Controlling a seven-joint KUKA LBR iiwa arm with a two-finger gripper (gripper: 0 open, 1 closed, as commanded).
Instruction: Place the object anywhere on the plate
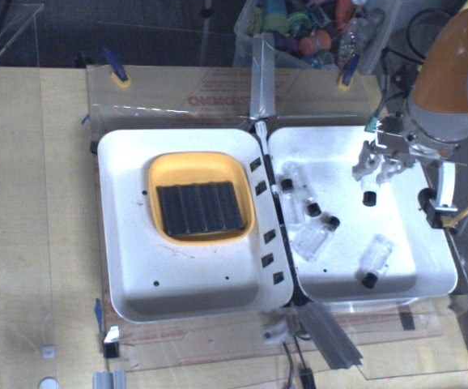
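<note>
The gripper [369, 177] is seen over the right bin's [428, 278] far edge; its jaw state cannot be told. The yellow plate [163, 168] is set in the left bin [129, 282].

A pale wooden bench [31, 217] fills the scene, with dark floor along twelve o'clock and a clear plastic tub of colourful toys [319, 10] at one o'clock behind a cardboard sheet [193, 96].
</note>
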